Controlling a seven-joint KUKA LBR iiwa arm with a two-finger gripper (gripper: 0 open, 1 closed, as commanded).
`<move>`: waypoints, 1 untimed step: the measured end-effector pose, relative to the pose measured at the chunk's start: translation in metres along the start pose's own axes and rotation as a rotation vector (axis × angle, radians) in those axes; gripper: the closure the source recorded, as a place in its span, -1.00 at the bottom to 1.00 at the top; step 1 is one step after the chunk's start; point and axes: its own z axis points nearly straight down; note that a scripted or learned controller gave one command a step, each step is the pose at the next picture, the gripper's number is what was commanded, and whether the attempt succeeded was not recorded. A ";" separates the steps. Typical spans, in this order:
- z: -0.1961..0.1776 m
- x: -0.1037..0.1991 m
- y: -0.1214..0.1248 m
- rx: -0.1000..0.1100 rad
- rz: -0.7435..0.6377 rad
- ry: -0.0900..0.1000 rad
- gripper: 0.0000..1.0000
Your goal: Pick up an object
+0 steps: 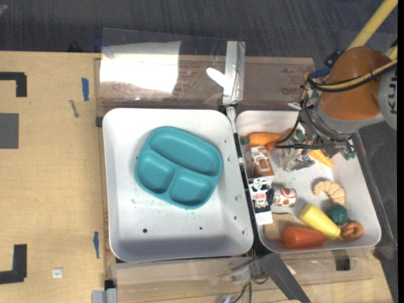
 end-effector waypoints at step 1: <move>-0.086 -0.068 0.037 -0.005 0.060 0.011 1.00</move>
